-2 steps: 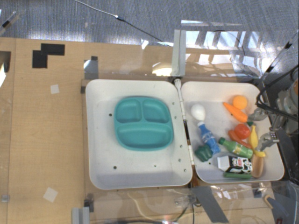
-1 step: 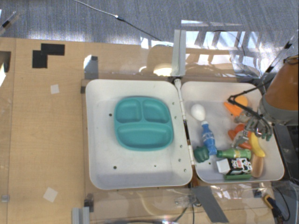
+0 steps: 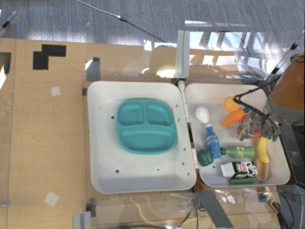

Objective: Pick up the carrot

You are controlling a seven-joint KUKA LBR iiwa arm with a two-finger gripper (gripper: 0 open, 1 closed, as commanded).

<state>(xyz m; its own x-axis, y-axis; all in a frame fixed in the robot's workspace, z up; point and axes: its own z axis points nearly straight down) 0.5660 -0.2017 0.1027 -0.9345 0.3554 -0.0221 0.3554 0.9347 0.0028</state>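
The carrot [image 3: 232,118] lies orange and slanted in the upper part of the right bin [image 3: 284,174], below a small orange fruit [image 3: 231,103]. My gripper [image 3: 249,129] hangs just right of the carrot's thick end, its metal fingers pointing down at the bin floor. Nothing shows between the fingers, and the carrot rests on the floor beside them. The arm's orange band [image 3: 290,86] rises at the right edge.
The right bin also holds a white egg [image 3: 202,113], a blue bottle [image 3: 212,140], a green bottle [image 3: 237,152], a banana [image 3: 262,149], a small carton [image 3: 242,169] and a bread-like roll [image 3: 261,171]. A teal divided plate [image 3: 146,126] sits in the left bin [image 3: 100,142].
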